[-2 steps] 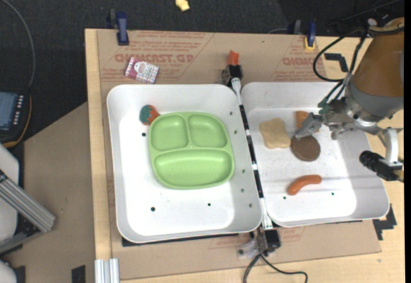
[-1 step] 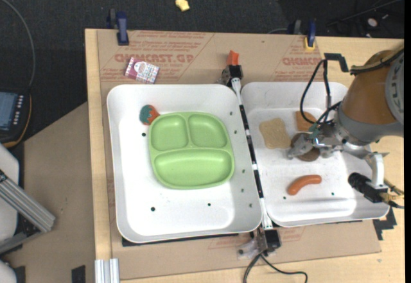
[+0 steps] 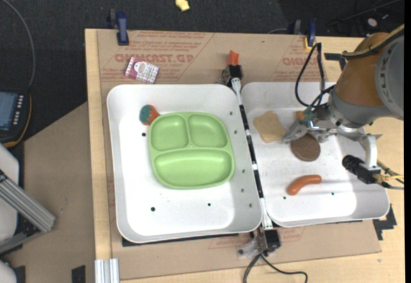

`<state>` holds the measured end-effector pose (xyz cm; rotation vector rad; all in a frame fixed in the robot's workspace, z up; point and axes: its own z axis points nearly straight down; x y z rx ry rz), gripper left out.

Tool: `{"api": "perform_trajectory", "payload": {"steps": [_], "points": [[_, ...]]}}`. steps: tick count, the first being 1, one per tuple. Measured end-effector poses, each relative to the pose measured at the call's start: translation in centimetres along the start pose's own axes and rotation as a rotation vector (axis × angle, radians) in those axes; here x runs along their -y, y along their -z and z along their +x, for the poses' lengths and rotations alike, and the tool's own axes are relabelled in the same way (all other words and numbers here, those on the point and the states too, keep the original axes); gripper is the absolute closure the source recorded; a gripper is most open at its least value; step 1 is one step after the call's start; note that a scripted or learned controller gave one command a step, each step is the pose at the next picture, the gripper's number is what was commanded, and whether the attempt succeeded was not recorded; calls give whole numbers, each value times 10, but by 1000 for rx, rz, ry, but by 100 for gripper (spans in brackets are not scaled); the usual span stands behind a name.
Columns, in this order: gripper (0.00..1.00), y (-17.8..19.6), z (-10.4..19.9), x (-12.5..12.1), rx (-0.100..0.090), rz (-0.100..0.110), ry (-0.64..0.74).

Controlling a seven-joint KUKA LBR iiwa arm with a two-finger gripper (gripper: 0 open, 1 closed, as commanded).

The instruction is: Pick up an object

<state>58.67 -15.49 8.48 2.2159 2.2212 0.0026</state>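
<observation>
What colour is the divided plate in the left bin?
Light green; the plate shows plainly in the camera view.

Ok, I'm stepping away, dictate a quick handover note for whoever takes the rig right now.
Tool: low in the right bin, over the top edge of the brown round patty; nothing seen held.
Right bin: tan bread slice to the view's left of the tool, orange sausage lying nearer the front.
Left bin: green divided plate, with a small red and green toy at its top-left corner.
Done: nothing lifted yet.
Left: grasp and raise one object; the patty looks the likely target.
</observation>
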Motion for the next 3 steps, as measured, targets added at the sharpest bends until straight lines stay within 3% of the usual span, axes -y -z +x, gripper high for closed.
{"api": "perform_trajectory", "payload": {"steps": [1, 2, 3], "points": [[0, 0, -1, 18, -3, 7, -3], [100, 11, -2, 16, -1, 1, -3], [100, 105, 83, -3, -2, -4, 5]]}}
